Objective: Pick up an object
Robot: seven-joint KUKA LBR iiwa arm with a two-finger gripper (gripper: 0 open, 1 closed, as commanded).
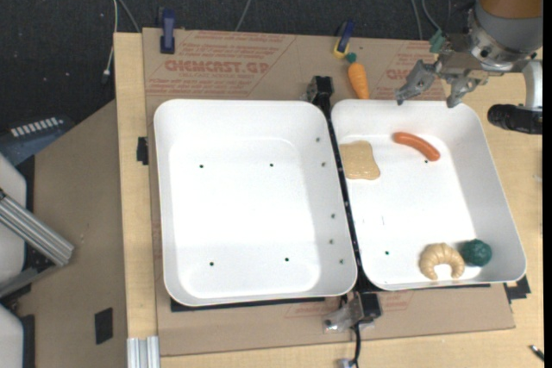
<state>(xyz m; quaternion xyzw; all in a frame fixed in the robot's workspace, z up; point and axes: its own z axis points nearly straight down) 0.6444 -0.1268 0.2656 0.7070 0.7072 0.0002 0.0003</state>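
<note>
Tool (429, 87): fingers spread apart, holding nothing, above the right bin's (496, 185) far rim.
Nearest object: sausage (417, 145), just below the tool.
Risk: round sausage may roll from closing fingers; rim close.

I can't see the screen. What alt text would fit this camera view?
A robot arm's open gripper hovers over the far edge of the right bin, which holds a sausage, a tan slice, a croissant and a green ball. A toy carrot lies on the cardboard behind the bins.
</note>
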